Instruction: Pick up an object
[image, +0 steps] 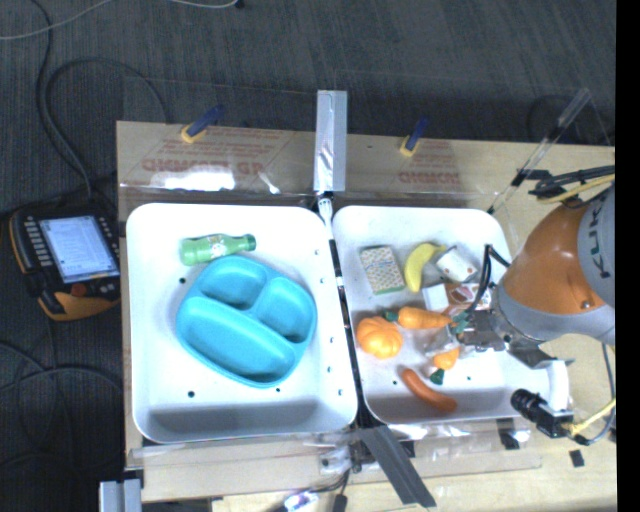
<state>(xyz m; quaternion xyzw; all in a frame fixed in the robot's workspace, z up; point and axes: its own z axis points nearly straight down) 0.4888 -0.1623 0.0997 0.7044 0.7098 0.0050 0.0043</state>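
Dark carpet rings the wooden surface (480, 160) carrying two white bins. Low in the right bin (395, 415), the claw (470, 328) sits among crowded toy food, with a carrot (420, 319), a pumpkin (379, 338) and a sausage (428, 391) nearby; its state I cannot tell. It might nudge neighbours or close on two things. That bin's right wall lies close; the left bin (160, 300), holding a blue tray (247, 317) and a green bottle (217, 245), offers freer space

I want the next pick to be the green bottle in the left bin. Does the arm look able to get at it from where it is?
Probably yes. The bottle lies alone by the left bin's far wall, with only the blue tray close beside it and nothing on top. The arm is over the right bin, so it must cross the divider.
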